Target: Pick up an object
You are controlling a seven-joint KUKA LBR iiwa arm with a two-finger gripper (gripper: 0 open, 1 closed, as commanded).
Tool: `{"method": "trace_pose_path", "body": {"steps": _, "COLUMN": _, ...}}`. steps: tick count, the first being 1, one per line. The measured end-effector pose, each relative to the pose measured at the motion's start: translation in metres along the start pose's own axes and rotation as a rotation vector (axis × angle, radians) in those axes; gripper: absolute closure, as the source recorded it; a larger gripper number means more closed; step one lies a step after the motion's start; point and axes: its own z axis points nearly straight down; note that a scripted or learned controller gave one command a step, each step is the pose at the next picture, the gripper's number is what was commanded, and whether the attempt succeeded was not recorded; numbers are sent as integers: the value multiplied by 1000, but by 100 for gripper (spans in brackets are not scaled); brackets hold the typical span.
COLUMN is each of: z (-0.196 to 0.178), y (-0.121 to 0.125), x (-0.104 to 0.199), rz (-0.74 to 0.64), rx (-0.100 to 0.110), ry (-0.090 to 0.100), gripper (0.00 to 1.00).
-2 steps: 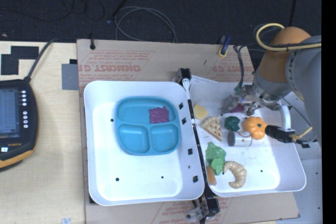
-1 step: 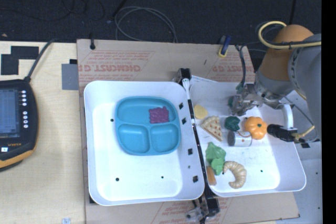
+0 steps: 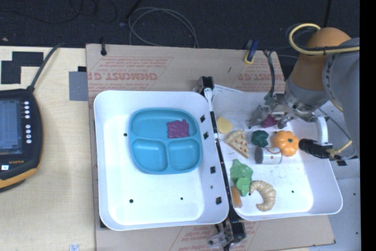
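We see the claw (image 3: 269,115) closed on a magenta object (image 3: 269,121), low over the right bin (image 3: 305,197) on the desk (image 3: 53,185).

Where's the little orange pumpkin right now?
The orange pumpkin lies in the right bin, near its far right side, just right of the dark green piece and just below the gripper.

Two white bins on the bench: left bin (image 3: 111,185) and right bin (image 3: 317,197). Left bin holds one blue divided plate (image 3: 164,150) bearing one purple item (image 3: 177,128). Right bin: one yellow round piece (image 3: 224,125), one waffle wedge (image 3: 238,141), one dark green item (image 3: 259,138), one orange pumpkin (image 3: 285,143), one green leafy piece (image 3: 241,172), one carrot (image 3: 235,196), one croissant (image 3: 264,193).
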Motion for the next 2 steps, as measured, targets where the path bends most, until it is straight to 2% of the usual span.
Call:
{"method": "trace_pose_path", "body": {"steps": 1, "z": -9, "y": -1, "x": -1, "rz": 1, "rx": 5, "ry": 1, "gripper": 100}}
{"method": "trace_pose_path", "body": {"steps": 2, "z": -9, "y": -1, "x": -1, "rz": 1, "rx": 3, "ry": 1, "gripper": 0}}
